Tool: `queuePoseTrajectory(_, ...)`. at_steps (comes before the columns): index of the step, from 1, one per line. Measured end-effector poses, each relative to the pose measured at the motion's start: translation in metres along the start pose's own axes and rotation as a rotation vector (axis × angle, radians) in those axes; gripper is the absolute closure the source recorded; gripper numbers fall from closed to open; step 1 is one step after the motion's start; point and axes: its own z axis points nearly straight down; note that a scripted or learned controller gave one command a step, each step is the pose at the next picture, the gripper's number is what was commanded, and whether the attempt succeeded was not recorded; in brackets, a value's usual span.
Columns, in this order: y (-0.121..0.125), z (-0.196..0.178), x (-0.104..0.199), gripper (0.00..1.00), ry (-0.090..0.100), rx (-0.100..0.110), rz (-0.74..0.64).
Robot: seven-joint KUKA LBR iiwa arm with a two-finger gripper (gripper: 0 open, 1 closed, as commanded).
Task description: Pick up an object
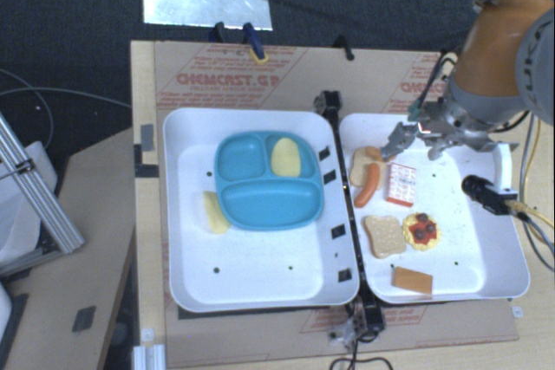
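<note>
My gripper [418, 143] hovers over the back of the right bin [499, 273], its two grey fingers spread open with nothing between them. Just below and left of it lie a red-and-white box [401, 184], an orange sausage [368, 184] and a tan bun piece [359, 163]. Nearer the front are a slice of bread [384, 235], a small round pizza-like piece [421, 230] and an orange block [412, 280]. The left bin [186, 273] holds a blue divided plate [264, 199] with a yellow oval item [286, 157] in its back right compartment.
A pale yellow strip [214, 212] lies beside the plate's left edge. A black divider with clips [342, 204] runs between the bins. A black connector on a cable [486, 193] hangs over the right bin's right side. Cardboard [225, 78] lies under both bins.
</note>
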Motion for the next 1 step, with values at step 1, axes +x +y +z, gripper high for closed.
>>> queuePoseTrajectory(1,0.0209,0.1006,-0.0089,0.0,0.0,-0.003,0.002)
